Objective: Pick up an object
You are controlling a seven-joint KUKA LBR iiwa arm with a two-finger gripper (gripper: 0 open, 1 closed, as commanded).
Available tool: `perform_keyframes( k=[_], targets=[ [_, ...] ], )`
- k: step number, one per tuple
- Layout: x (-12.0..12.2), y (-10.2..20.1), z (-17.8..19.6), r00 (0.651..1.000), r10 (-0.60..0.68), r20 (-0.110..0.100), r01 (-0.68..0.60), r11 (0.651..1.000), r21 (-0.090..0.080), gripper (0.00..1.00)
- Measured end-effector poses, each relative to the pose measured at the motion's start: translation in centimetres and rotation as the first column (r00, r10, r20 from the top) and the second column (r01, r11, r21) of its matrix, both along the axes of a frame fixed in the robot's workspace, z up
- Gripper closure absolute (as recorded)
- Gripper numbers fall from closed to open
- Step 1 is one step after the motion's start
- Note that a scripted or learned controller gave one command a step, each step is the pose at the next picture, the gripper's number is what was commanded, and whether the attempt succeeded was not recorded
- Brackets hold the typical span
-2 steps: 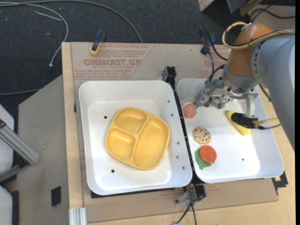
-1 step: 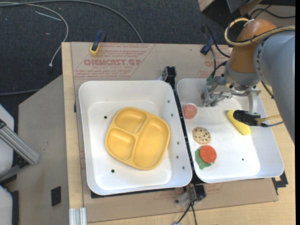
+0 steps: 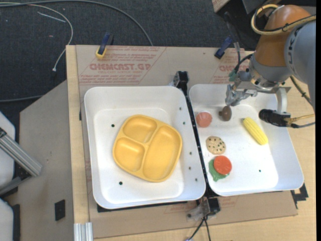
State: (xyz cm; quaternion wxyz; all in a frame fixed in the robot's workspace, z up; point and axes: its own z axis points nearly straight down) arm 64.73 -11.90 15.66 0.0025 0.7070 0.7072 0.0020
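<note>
Hung low over the right bin (image 3: 281, 179), claw (image 3: 231, 100) just above a small brown piece (image 3: 225, 113), almost touching it. Impossible to tell whether spread or pinching.

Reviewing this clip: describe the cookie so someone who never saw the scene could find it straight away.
Look in the right bin, the one without the yellow plate. Near its left wall, the cookie lies between the pink piece above it and the tomato below it. It is the flat, pale tan disc with dark specks, unlike the red tomato or the long yellow corn.
</note>
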Motion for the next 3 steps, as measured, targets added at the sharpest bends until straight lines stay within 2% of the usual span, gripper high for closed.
perform_keyframes(
  k=[1, 2, 3],
  targets=[
    [0.7, 0.0, 6.5, 1.0, 0.002, 0.003, -0.002, 1.0, -0.001, 1.0],
    [0.8, 0.0, 6.2, 1.0, 0.001, -0.004, -0.001, 1.0, 0.0, 1.0],
    [-0.2, 4.3, 6.8, 1.0, 0.005, -0.008, -0.005, 1.0, 0.003, 1.0]
  ],
)
